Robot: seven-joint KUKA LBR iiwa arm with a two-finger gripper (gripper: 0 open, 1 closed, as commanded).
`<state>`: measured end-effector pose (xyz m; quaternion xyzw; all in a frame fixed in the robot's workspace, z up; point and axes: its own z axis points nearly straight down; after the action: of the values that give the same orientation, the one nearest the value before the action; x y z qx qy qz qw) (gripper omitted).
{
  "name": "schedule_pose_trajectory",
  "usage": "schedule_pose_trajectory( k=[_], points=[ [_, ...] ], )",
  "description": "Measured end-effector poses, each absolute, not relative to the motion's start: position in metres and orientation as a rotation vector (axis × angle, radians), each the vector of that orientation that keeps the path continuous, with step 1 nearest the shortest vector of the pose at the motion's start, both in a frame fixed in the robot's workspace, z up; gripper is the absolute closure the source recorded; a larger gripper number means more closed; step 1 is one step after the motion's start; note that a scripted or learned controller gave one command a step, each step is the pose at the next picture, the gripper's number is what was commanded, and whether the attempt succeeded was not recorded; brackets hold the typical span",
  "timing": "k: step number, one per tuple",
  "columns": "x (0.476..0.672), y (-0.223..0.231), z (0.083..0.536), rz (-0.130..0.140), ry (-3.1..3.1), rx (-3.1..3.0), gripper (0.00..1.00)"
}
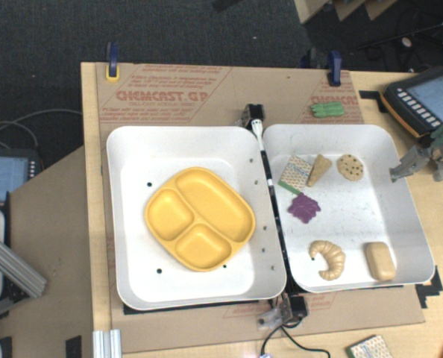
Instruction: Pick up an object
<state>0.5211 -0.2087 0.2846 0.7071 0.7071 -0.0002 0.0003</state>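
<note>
Gripper [409, 166] at right bin's [400, 215] right rim; whether its jaws are apart we cannot tell. We list inside that bin: croissant [328, 259], cookie [350, 167], purple grapes [304, 207]. Left bin [124, 222]: yellow plate [199, 218].

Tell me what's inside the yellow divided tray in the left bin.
The yellow tray shows three compartments, all bare yellow plastic with nothing in them. It rests in the left bin; the bin floor beneath it is covered, so unseen.
</note>
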Motion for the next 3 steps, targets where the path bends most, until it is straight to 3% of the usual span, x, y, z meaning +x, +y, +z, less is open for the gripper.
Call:
schedule_pose_trajectory(
  k=[1,2,3],
  points=[
    [0.476,-0.224,0.142,-0.005,2.225,2.232,0.00],
    [0.573,-0.180,0.091,0.006,2.221,2.210,0.00],
    [0.661,-0.191,0.084,-0.054,2.262,2.228,0.00]
  ],
)
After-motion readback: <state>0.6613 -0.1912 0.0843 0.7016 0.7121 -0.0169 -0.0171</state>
